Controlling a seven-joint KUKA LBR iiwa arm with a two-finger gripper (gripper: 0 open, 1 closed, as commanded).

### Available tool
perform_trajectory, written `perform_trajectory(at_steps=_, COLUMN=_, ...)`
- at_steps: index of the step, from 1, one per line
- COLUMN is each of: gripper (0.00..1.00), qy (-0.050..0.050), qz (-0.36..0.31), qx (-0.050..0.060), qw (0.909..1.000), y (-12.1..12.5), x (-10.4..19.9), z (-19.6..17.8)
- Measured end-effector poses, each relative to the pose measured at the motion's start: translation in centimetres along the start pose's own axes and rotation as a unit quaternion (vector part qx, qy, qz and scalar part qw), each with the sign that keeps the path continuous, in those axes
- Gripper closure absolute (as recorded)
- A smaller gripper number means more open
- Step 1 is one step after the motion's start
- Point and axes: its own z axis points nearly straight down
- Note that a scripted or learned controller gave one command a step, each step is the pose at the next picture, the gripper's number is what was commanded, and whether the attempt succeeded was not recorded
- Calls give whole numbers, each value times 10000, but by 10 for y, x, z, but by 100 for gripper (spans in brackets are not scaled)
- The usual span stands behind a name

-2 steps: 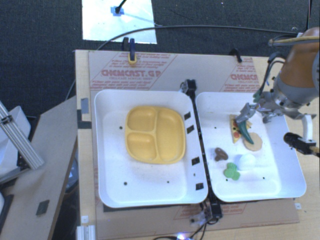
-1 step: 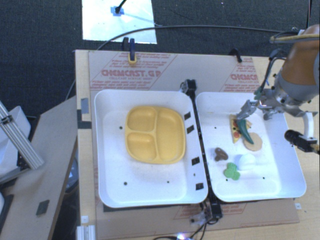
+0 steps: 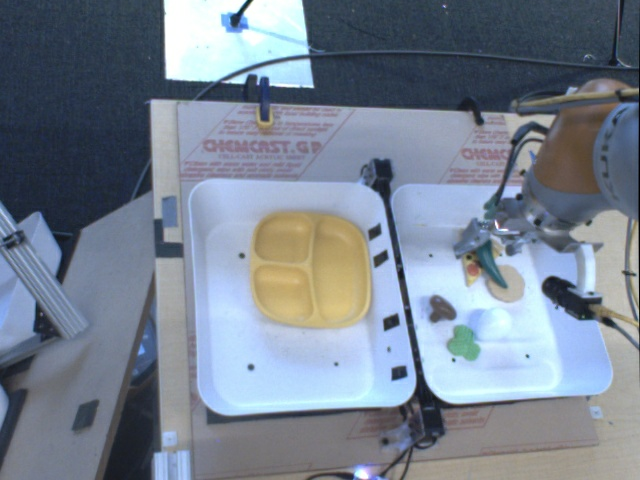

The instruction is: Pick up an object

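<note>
We saw the end effector (image 3: 484,240) low over the right bin (image 3: 590,368), just above a teal-and-yellow toy (image 3: 484,264) lying partly on a tan disc (image 3: 508,284). We judged it was lined up to take that toy, the nearest item. We could not tell how its grip stood, nor whether it had hold of anything. The toy looked slim, pointed and glossy. A brown lump (image 3: 441,309), a white ball (image 3: 491,322) and a green piece (image 3: 462,343) lay nearby; the yellow divided plate (image 3: 310,269) sat in the left bin (image 3: 225,368).
</note>
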Motion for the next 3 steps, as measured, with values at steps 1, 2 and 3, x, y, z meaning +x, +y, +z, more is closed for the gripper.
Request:
perform_trajectory(at_steps=1, gripper=0, qy=-1, qz=15, qx=-4, qw=10000, y=0, x=1, z=52)
perform_trajectory(at_steps=2, gripper=100, qy=-5, qz=14, qx=-13, qw=10000, y=1, x=0, z=39)
perform_trajectory(at_steps=3, gripper=100, qy=-9, qz=29, qx=-36, qw=10000, y=-1, x=-4, z=-5)
